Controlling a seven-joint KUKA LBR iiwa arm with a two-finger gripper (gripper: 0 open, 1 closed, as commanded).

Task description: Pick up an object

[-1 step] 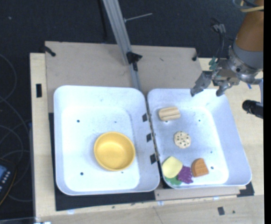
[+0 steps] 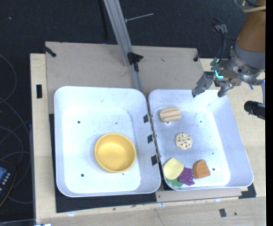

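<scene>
Counter (image 2: 103, 65) of pale board carries two shallow white bins side by side. The left bin (image 2: 75, 107) holds a yellow bowl (image 2: 115, 152), upright, toward its five o'clock. The right bin (image 2: 221, 140) holds the smaller things: a tan cylinder (image 2: 170, 115) lying on its side near eleven o'clock, a round speckled cookie (image 2: 183, 141) close to the middle, and at six to seven o'clock a huddle of a yellow-green piece (image 2: 172, 168), a purple piece (image 2: 187, 176) touching it, and an orange-brown piece (image 2: 201, 168) just beside. The arm (image 2: 252, 36) reaches in at two o'clock; its tool (image 2: 209, 88) hangs over the right bin's twelve to one o'clock rim, fingers (image 2: 198, 86) spread apart with nothing between them, well apart from the objects.
</scene>
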